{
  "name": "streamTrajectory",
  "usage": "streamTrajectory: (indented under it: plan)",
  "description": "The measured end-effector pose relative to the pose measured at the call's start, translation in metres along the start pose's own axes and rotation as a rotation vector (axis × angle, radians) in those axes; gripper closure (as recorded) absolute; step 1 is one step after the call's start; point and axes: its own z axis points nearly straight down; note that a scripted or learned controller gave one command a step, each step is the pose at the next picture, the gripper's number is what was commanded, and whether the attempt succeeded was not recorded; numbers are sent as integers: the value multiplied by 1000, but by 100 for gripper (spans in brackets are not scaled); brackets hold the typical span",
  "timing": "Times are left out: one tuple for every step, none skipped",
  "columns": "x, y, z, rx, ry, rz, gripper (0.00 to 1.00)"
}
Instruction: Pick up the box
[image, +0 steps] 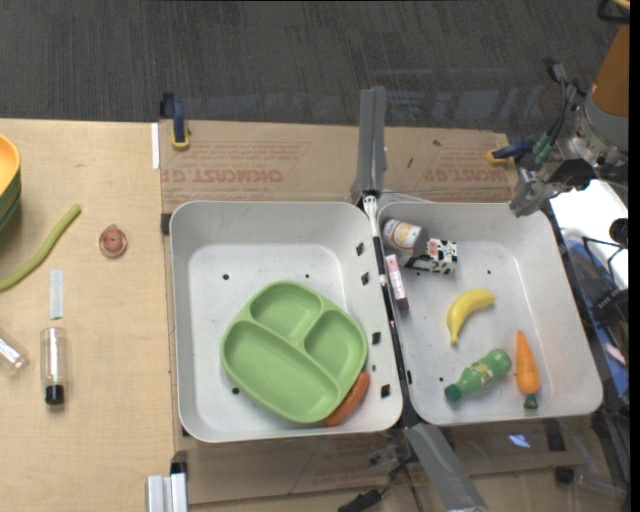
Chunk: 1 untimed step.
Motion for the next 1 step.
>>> streamTrajectory:
  plan:
    - [-2, 6, -76, -1, 0, 59, 100]
